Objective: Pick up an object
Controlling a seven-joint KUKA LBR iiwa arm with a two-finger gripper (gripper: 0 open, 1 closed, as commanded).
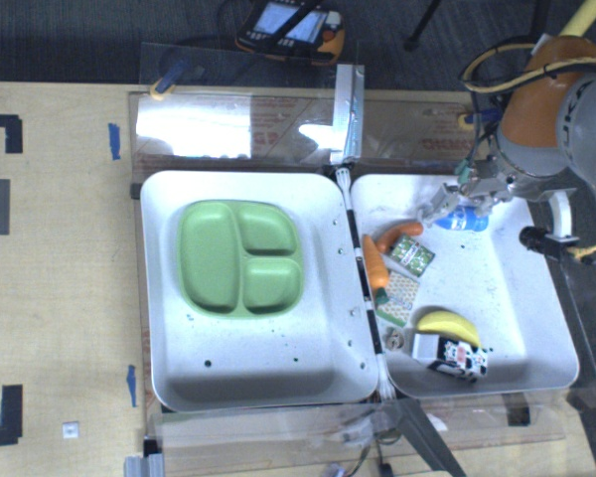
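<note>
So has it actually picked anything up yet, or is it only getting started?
Nothing looks picked up yet. The banana, the carrot and the small green packet all lie in the right bin, and the green plate sits in the left bin. The pincer hangs low over the right bin's far corner, near a blue thing. Gripping and lifting are left.

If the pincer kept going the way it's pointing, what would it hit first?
The pincer points left and down into the right bin. First in line looks to be the orange carrot, then the green packet below it, though depth is unclear from this slant.
</note>
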